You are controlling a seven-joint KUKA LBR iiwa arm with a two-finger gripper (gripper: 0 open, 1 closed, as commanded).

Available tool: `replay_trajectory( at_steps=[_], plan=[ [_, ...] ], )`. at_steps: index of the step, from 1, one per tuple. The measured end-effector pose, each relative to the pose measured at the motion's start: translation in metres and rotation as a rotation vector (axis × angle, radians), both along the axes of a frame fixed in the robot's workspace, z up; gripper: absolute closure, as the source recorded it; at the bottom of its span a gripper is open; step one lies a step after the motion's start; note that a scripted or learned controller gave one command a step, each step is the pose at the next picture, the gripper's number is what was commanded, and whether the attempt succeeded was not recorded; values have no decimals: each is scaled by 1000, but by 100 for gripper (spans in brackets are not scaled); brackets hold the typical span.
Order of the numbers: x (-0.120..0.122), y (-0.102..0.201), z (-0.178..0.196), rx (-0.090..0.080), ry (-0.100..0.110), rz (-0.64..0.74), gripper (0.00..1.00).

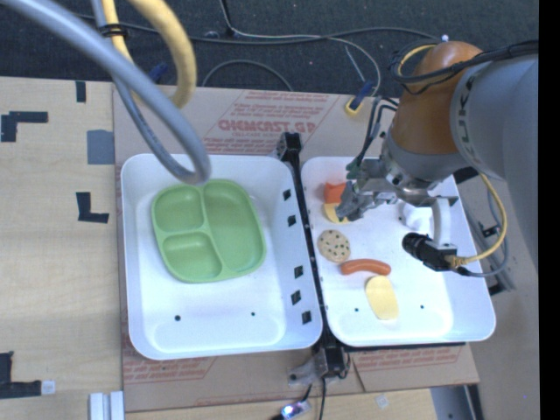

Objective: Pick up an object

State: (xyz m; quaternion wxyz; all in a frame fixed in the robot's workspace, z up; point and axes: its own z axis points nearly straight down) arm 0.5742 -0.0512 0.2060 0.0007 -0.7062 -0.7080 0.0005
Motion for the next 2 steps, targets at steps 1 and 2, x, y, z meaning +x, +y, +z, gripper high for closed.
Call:
replay_trajectory(
  at_steps=[1, 2],
  plan=[
    [-10, 45, 4, 0, 1, 0, 100],
    [-16, 103, 4, 0, 0, -1, 100]
  ],
)
